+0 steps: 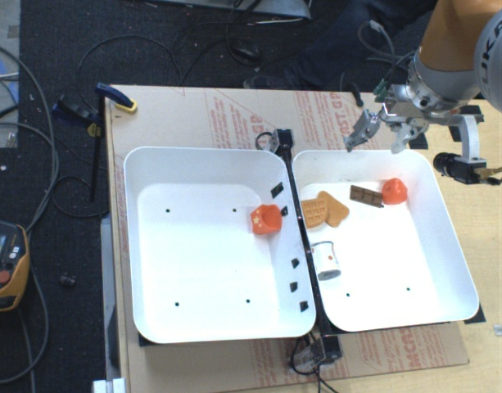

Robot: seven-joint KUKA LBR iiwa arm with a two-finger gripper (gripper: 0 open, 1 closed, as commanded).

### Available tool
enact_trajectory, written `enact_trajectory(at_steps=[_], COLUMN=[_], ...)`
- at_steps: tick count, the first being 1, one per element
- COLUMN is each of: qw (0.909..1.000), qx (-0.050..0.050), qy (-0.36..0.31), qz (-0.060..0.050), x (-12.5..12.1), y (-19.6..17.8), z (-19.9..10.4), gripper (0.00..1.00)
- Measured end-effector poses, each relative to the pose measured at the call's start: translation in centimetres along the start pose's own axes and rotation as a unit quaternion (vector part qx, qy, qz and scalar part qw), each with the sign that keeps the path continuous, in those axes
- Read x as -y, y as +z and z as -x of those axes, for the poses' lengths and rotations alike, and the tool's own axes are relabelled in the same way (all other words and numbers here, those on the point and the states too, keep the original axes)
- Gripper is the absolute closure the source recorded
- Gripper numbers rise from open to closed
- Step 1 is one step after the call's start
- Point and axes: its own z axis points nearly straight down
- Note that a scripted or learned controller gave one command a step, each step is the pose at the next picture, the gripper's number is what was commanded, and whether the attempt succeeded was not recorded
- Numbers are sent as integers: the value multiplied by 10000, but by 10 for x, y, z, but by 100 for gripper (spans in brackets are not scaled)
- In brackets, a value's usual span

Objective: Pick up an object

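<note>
My gripper (380, 137) hangs above the far edge of the right bin (447, 244), its two fingers spread open with nothing between them. Below it in the right bin lie a brown chocolate bar (366, 196), a red-orange round object (394, 191), two tan biscuit-like pieces (323, 210) and a small white cup on its side (325, 261). An orange block (266, 219) sits at the right side of the left bin (152, 260). The gripper touches none of them.
A black divider strip (296, 219) runs between the two bins. The bins rest on a cardboard sheet (226, 113). A blue and yellow clamp (115, 97) lies at the bench's far left corner. Cables cover the floor behind.
</note>
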Motion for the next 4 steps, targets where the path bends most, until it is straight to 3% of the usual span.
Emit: enact_trajectory(at_steps=[1, 3, 4], qw=[10000, 10000, 10000], qx=[1, -3, -4], qy=[-2, 0, -3], qz=[29, 0, 3], x=[-1, 9, 0], y=[-4, 112, 171], z=[0, -1, 1], gripper=[0, 0, 0])
